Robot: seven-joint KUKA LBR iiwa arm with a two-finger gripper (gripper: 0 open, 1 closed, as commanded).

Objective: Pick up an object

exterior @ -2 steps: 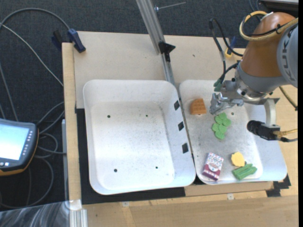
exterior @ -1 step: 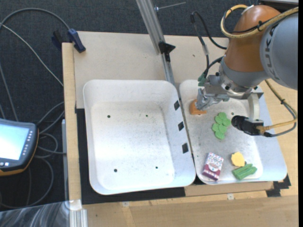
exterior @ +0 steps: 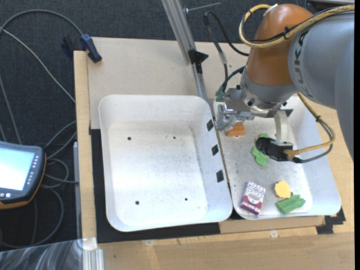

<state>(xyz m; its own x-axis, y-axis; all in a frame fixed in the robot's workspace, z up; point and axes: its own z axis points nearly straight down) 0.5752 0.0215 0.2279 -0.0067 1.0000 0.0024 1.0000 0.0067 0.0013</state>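
Dark carpet surrounds the worktop [exterior: 140,66]. Tool [exterior: 233,117] hangs at the right bin's [exterior: 320,179] 10 o'clock, right over an orange piece [exterior: 237,130]; can't tell its opening. I'd drop straight down, centred, clear of the wall.

The gripper [exterior: 233,117] sits over the far left part of the right bin [exterior: 325,184], close to the wall shared with the left bin [exterior: 112,111]. A small block [exterior: 237,130] lies just below it. Nearer the camera lie a carton [exterior: 253,197], a round piece [exterior: 282,189] and a ridged piece [exterior: 290,203].
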